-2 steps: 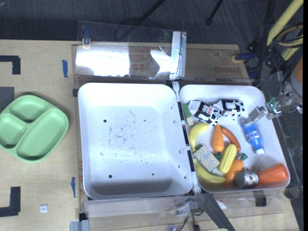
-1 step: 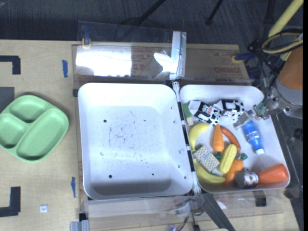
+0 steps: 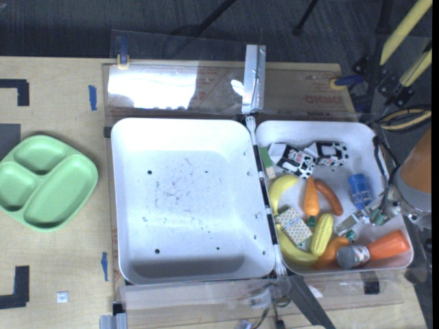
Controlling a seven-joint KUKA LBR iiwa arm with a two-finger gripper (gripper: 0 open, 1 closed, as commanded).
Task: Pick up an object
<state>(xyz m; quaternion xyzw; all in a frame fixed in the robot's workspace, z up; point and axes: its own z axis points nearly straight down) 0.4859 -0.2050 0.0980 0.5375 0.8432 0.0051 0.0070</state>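
the arm reaches in from the right, gripper (image 3: 362, 218) low in the right bin (image 3: 322, 130), finger state indiscernible, just beside the blue object (image 3: 359, 189).

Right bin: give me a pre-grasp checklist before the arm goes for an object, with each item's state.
1. Objects to pick in the right bin: ok; a corn cob, a carrot, a banana and a blue bottle lie there.
2. Gripper over the right bin: ok; it sits low near the right wall.
3. Finger state: cannot tell.
4. Object already held: cannot tell.
5. Room around a target: not ok; the corn cob touches neighbouring items.
6. Left bin free of the arm: ok.
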